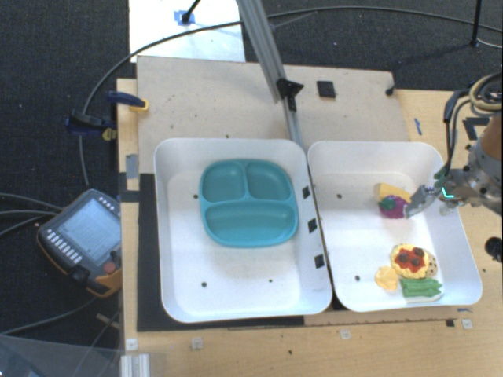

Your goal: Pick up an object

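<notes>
Toy food looks like light, hard plastic, probably a bit slippery, so I'd be pinching the purple piece (392, 206) across its rounded middle. It's sitting in the right bin (357, 171), just left of the hand (418, 201), nearly touching. Can't tell how the hand is set.

From my feed I look down on a dark carpeted floor (55, 45) crossed by thin black cables (94, 93). A pale wooden bench (236, 100) stands on it, with a black mat (145, 289) along its left part. A white sheet (185, 18) lies on the floor behind the bench, marked with blue tape (185, 17). A grey metal pole (263, 42) slants over the bench's back edge. Clamps (102, 124) grip the bench's left edge. A teach pendant (82, 238) sits on the floor at left. The light is even and flat.
</notes>
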